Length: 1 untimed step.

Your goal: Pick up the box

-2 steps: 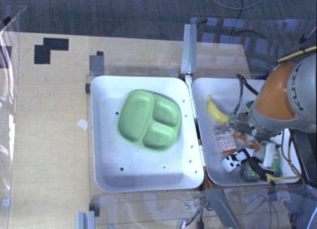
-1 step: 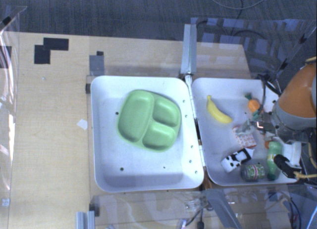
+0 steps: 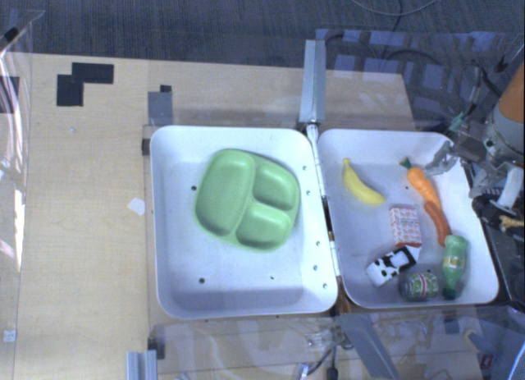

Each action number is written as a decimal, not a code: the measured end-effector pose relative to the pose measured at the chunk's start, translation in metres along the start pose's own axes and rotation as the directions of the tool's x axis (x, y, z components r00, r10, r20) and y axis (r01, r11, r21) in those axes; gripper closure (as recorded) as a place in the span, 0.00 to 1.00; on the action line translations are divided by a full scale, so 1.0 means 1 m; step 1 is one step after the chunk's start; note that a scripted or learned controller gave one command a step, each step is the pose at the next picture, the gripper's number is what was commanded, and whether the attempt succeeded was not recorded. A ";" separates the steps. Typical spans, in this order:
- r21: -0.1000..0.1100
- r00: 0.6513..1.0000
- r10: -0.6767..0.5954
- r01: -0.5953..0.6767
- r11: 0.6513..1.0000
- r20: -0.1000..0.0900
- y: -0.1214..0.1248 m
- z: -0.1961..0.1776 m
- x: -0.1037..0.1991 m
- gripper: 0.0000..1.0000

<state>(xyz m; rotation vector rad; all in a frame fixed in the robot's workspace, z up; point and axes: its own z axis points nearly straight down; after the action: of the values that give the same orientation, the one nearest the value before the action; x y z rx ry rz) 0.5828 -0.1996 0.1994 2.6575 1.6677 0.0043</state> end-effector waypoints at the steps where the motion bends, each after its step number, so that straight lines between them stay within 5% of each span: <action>1: -0.001 0.997 -0.074 0.074 0.997 -0.001 0.033 0.112 0.030 0.00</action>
<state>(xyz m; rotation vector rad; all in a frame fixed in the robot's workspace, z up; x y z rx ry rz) 0.6260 -0.1876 0.0874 2.5935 1.7640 0.0060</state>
